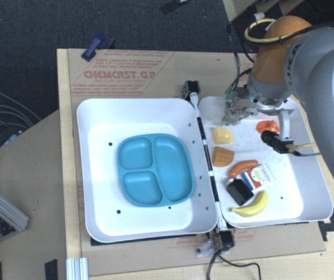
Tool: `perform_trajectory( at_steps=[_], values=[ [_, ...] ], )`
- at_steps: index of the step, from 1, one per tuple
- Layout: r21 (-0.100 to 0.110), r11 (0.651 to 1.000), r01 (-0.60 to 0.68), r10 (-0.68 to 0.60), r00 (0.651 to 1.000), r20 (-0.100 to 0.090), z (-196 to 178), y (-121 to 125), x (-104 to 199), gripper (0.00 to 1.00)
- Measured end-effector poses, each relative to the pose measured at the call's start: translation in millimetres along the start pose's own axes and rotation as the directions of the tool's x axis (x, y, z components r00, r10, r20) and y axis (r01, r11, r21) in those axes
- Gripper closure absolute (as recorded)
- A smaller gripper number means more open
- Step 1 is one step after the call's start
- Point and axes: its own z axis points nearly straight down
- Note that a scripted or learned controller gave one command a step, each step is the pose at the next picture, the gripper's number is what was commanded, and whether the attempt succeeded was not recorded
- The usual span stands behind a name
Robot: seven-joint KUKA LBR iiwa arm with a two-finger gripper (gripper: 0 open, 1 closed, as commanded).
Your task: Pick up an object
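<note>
Brown bench (132, 74) bears two white bins (97, 121); dark carpet (50, 16) beyond; pincer (235, 111) state unclear.

brown bench (126, 74) with two white bins, left bin (94, 121) and right bin (306, 200), side by side

Blue divided plate (155, 169) in the white left bin (91, 133); right of plate, yellow banana (250, 206) (curved), orange sausage (243, 167), tan bread pieces (223, 145).

Right bin (315, 206) crowded with items; left bin (91, 156) open around blue tray (155, 169).
</note>
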Motion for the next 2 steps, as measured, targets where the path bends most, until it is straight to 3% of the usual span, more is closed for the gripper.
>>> perform_trajectory(
  at_steps=[1,2],
  values=[
    [0.001,1.000,0.000,0.000,1.000,0.000,0.3,-0.2,0.0,0.00],
    [0.001,1.000,-0.002,0.002,1.000,0.000,10.8,-0.7,-6.3,0.00]
  ],
)
